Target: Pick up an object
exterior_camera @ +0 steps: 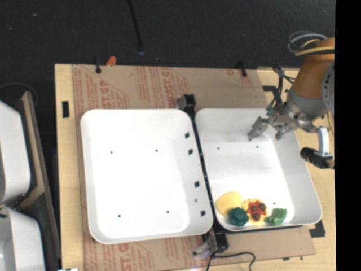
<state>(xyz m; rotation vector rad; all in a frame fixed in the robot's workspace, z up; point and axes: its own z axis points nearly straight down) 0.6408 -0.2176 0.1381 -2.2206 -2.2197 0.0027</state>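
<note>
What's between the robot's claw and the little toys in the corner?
Just bare white floor of the right bin lies between the gripper and the toy pile, in the camera view.

Two white bins (141, 174) side by side on a brown cardboard sheet (141, 89) atop the bench (65, 179)
</note>
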